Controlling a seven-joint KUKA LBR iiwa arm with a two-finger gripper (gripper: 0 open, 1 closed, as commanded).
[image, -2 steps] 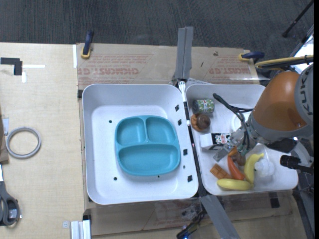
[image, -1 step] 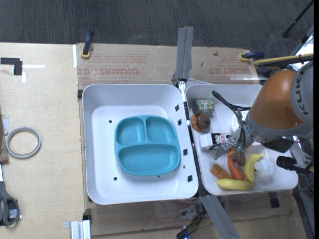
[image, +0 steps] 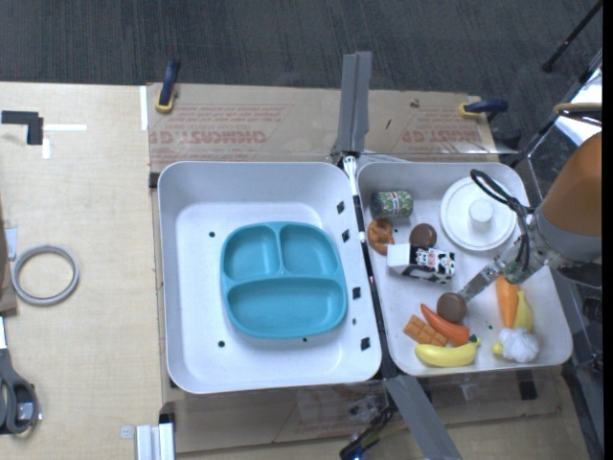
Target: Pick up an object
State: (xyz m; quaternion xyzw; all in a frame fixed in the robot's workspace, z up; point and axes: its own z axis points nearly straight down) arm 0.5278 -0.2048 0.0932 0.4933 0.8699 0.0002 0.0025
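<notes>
The claw is being lowered into the right bin, just right of and touching the brown ball. The ball is being met from its far-right side. How wide the claw stands cannot be told.

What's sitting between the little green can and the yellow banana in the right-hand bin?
In the camera view, between the green can and the banana lie a black-and-white toy cow and a brown ball.

Tape roll on wooden bench — scissors near left edge; blue clamps on cardboard.
</notes>
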